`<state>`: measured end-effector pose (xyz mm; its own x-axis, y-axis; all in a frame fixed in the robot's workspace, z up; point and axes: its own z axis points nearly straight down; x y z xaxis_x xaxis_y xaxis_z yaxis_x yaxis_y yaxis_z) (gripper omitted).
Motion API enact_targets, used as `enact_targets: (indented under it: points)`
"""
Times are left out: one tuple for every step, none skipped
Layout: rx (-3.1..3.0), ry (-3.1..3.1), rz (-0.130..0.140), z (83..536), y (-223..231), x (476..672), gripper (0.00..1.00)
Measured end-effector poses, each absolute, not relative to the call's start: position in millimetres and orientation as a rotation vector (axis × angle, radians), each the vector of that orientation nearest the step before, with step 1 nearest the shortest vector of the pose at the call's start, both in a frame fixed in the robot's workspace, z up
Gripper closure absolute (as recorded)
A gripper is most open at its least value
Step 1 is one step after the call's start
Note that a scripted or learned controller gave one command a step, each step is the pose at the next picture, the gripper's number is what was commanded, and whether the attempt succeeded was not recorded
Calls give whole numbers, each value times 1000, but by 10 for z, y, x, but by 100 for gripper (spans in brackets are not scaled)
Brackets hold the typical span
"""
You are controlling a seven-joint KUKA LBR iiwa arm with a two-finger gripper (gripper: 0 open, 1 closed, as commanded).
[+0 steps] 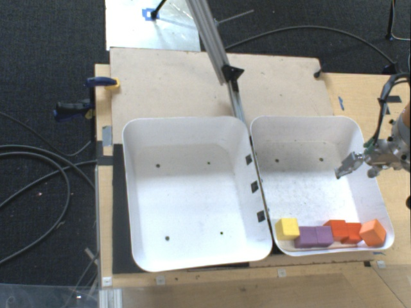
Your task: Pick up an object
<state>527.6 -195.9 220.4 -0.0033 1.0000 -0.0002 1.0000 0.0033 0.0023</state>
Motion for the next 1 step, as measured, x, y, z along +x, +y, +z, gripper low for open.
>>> enact_targets:
  points:
    - [2211, 2226, 1, 1941, -2065, 5653, 0]
